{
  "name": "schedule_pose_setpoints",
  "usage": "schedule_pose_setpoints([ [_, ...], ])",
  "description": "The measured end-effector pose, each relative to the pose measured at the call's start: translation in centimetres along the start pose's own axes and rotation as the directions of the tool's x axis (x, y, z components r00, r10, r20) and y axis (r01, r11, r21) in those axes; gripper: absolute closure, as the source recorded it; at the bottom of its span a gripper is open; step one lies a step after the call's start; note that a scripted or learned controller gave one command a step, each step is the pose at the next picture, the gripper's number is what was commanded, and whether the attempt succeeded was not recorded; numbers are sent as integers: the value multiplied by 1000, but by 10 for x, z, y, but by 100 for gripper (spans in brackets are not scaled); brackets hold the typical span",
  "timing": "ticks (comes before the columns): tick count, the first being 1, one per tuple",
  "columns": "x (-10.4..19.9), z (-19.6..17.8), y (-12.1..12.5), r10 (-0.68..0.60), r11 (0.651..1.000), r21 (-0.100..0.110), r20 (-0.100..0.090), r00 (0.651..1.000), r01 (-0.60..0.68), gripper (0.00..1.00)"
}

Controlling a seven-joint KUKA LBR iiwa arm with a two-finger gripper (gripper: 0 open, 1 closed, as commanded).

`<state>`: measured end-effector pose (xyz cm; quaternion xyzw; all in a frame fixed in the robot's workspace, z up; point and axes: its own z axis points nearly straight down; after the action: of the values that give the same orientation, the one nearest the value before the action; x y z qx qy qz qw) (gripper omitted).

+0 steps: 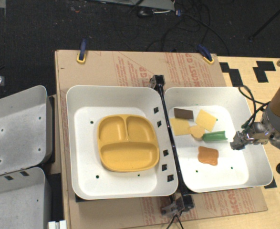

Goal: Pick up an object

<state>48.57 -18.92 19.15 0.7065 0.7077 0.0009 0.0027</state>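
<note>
Hovering at the right bin's (254,128) right side, the claw (238,142) is sitting just right of the green plastic cylinder (213,136); claw state: cannot tell. Crowding by the yellow foam wedges (197,123) and orange flat piece (208,155) is risking a glancing, failed grasp.

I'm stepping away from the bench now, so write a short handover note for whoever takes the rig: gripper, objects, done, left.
Gripper: low over the right white bin, near its right side, holding nothing visible; finger state unclear.
Objects, right bin: green cylinder nearest the gripper, orange flat piece, brown rectangular block, three yellow flat pieces.
Left white bin: yellow divided plastic tray.
Done: nothing picked.
Left: grasp and lift one object.
</note>
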Motion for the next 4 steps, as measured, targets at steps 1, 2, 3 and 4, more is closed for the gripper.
schedule_pose_setpoints([
  [1,0,-53,2,-1,1000,-1,0,1000,1,100],
  [2,44,-51,13,-6,1000,4,-4,1000,6,100],
  [3,100,-42,27,-6,1000,6,-4,1000,6,100],
  [4,156,-37,39,-6,1000,5,-4,1000,6,100],
])
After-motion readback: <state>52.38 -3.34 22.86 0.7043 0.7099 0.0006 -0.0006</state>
